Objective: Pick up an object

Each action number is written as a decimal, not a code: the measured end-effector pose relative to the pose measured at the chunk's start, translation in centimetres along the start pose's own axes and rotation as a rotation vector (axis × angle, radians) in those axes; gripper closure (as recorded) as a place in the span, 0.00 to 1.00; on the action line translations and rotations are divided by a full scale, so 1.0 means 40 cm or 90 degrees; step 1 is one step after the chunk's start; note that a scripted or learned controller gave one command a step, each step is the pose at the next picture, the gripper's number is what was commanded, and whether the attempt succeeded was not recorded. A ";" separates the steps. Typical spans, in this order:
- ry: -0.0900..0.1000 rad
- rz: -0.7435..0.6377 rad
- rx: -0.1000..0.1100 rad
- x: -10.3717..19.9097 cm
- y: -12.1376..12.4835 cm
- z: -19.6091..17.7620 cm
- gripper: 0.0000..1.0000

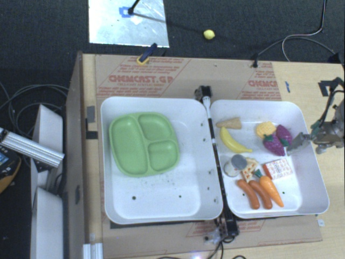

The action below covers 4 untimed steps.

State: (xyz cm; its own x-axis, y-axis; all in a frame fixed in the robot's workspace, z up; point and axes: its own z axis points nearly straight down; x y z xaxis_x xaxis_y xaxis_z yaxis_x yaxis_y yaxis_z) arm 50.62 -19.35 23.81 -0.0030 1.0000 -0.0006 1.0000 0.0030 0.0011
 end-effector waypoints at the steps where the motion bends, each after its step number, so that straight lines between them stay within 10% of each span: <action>1: 0.001 -0.001 0.001 0.173 0.106 0.165 0.00; 2: 0.000 -0.001 0.001 0.100 0.301 0.387 0.00; 3: 0.009 -0.004 0.003 0.052 0.194 0.385 0.00; 4: 0.003 -0.003 -0.001 0.045 0.196 0.358 1.00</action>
State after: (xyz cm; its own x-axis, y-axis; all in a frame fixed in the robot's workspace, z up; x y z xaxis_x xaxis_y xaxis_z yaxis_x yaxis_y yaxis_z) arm 58.45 -17.55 9.48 -0.0082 1.0000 0.0046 1.0000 0.0082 0.0030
